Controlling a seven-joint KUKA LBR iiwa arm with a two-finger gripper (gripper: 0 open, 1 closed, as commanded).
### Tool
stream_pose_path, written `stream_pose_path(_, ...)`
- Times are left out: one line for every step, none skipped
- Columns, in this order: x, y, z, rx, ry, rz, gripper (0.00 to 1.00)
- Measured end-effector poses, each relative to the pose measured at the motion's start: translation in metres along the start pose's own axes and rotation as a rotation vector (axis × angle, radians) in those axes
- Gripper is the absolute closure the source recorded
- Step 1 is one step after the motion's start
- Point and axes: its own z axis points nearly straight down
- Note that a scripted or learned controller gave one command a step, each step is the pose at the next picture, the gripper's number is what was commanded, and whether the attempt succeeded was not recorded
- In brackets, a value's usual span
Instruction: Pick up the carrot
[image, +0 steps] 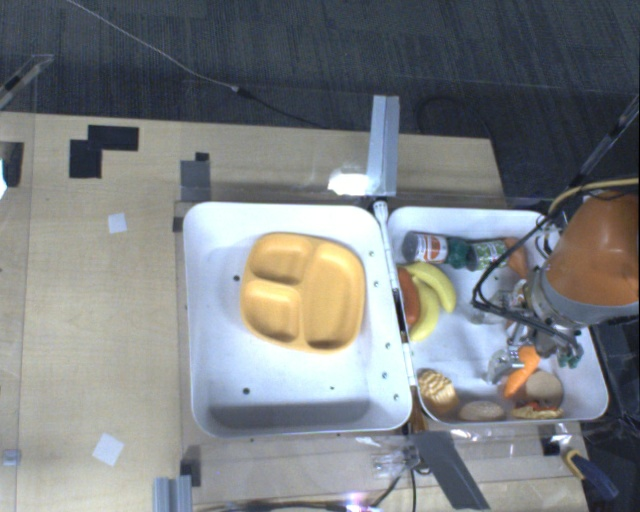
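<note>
Claw right over carrot near right bin front edge, carrot tilted toward front-left, grip state unclear.

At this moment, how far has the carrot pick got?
Done: the arm has reached into the right bin, and the gripper sits right above the carrot. In hand: closing on it; the view does not settle whether it has a hold. Left: lifting it, since the carrot lies low among the other food.

Pale matt wooden bench; smooth white plastic bins; glossy yellow plastic divided plate; smooth matt orange carrot.
</note>
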Motion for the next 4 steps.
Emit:
stream_pose_path(0.026,-0.006,0.000,0.001,-0.001,0.029,0.00)
stream_pose_path(0.028,0.000,0.000,0.003,0.002,0.247,0.00)
stream_pose_path(0.018,0.080,-0.001,-0.003,0.000,0.258,0.00)
stream_pose_path(-0.017,0.066,0.000,-0.002,0.002,0.220,0.00)
